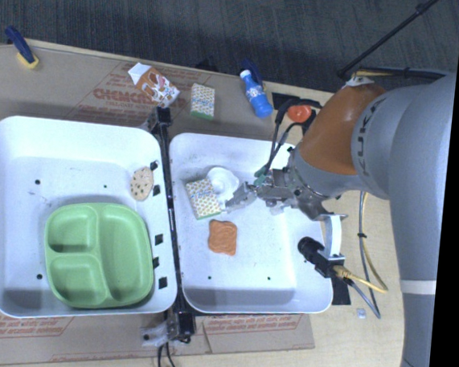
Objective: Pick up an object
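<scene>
In the right bin (283,293) a white crumpled object (220,179) lies next to a green-and-white checkered packet (203,198). An orange toast-like piece (223,237) sits just below them. My gripper (243,194) reaches in from the right, low over the bin, its tip right beside the white object and the packet. Whether it touches either one is unclear. The left bin (22,159) holds a green divided plate (97,253) and a small round cookie (141,183).
On the cardboard behind the bins lie a blue clip (21,47), a snack wrapper (153,85), a small checkered packet (203,101), a blue bottle (257,94) and a red item (299,111). Cables hang at the right bin's right wall.
</scene>
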`<state>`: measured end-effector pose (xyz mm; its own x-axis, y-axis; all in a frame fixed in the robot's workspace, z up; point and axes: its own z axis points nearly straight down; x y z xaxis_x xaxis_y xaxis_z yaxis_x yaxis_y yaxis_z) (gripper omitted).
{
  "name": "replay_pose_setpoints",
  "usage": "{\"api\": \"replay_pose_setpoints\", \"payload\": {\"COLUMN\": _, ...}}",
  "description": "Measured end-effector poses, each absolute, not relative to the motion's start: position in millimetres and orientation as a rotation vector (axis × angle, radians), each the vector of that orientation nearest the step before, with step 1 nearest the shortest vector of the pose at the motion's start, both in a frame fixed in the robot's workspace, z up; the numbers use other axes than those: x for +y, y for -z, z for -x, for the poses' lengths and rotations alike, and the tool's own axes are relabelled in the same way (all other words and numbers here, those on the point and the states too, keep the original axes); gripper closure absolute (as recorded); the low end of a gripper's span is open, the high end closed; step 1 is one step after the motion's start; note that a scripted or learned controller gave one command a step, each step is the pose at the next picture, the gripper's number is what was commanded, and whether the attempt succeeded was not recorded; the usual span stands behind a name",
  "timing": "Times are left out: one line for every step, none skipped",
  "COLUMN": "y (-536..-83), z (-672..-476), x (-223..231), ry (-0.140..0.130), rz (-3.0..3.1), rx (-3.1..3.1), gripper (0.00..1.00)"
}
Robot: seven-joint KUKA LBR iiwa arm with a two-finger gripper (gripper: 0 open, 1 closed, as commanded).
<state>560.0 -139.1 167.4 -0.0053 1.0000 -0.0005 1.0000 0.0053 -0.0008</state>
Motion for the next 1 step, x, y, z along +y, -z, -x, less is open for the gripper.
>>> {"api": "replay_pose_setpoints", "payload": {"y": -105.8, "z": -505.5, "x": -100.2, "ry": -0.005, "rz": 2.21, "rx": -2.225, "gripper": 0.0}}
